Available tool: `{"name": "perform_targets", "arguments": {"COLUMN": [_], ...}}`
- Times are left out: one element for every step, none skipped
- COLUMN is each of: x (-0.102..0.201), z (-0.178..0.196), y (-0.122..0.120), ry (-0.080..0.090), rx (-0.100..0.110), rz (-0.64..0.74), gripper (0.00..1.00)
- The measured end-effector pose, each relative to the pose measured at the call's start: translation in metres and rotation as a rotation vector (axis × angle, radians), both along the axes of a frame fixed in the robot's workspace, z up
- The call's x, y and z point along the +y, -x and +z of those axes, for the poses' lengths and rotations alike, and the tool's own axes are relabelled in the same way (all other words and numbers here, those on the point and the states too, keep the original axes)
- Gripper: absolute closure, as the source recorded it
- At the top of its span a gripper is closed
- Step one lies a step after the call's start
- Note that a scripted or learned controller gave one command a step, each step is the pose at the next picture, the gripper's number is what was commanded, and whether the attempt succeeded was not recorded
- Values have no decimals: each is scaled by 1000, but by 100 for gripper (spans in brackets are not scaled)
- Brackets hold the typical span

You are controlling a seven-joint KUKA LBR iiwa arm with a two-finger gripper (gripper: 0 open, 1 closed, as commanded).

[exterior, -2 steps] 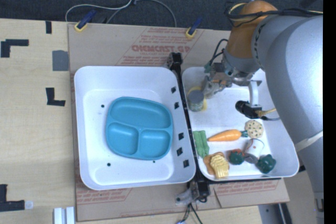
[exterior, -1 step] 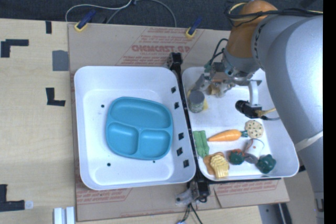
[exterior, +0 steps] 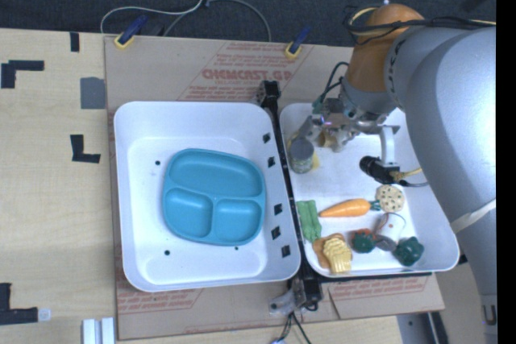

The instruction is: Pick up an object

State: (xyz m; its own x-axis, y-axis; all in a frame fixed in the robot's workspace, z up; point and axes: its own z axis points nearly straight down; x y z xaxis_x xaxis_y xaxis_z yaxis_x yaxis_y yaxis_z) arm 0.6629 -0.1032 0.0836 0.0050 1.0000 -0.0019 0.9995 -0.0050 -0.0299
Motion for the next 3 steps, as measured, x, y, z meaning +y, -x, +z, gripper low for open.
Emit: {"name": "perform_targets", "arguments": {"x": [0, 3, 3], "z": [0, 0, 0], "y": [0, 0, -1], "ry": [-1, 3, 0], "rx": [0, -3, -6], "rz": [0, -2, 1], "gripper": [0, 0, 0]}}
